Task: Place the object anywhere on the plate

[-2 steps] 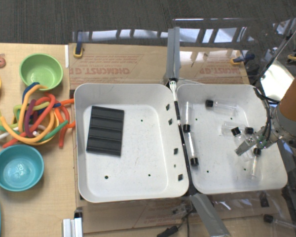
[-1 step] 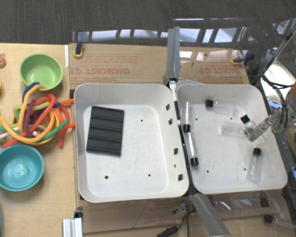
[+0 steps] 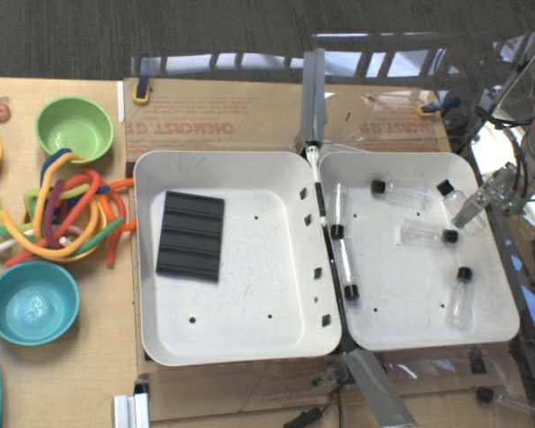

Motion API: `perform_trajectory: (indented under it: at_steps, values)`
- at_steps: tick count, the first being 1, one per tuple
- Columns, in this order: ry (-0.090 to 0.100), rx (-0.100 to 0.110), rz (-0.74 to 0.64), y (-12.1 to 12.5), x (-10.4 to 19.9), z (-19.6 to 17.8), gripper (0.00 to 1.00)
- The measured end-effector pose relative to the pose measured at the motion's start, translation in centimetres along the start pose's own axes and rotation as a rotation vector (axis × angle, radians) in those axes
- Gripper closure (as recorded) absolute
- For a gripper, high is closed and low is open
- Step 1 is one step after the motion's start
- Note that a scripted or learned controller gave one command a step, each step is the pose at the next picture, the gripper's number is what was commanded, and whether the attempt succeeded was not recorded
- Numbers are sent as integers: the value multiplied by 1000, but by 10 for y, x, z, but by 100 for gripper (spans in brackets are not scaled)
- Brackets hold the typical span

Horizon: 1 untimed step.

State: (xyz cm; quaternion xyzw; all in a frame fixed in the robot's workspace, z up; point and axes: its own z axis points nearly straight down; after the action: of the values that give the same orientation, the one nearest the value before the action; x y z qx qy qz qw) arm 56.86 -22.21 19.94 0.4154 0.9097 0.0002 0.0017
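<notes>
On the far left of the worktop (image 3: 53,92) I saw a green bowl (image 3: 74,129), below it a tangle of coloured tubes (image 3: 67,212) in orange, red, yellow and green, and below that a teal bowl (image 3: 33,301).

To their right sat the left bin (image 3: 147,328), white and shallow. A black ribbed plate (image 3: 191,236) lay flat in its left half, with nothing on it.

The right bin (image 3: 508,324) stood just beside it, and the two bins met at their inner walls. In it lay six clear vials with black caps. Two long vials (image 3: 337,205) lay end to end along its left wall. A third vial (image 3: 399,191) lay near the top, its cap pointing left. A fourth vial (image 3: 423,233) lay near the middle with its cap to the right, a fifth vial (image 3: 448,191) sat at the upper right, and a sixth vial (image 3: 461,300) lay near the lower right corner, cap uppermost.

The tool (image 3: 468,212) came in slanting from the right edge, over the right bin's upper right part, near the fourth vial's cap. It looked faint and blurred, so I could not tell whether it was wide or narrow, nor whether it held anything
</notes>
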Motion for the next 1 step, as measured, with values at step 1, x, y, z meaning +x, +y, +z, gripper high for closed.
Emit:
perform_trajectory:
  at_steps: [1]
  values:
    - [3,2,2,-64,55,56,100]
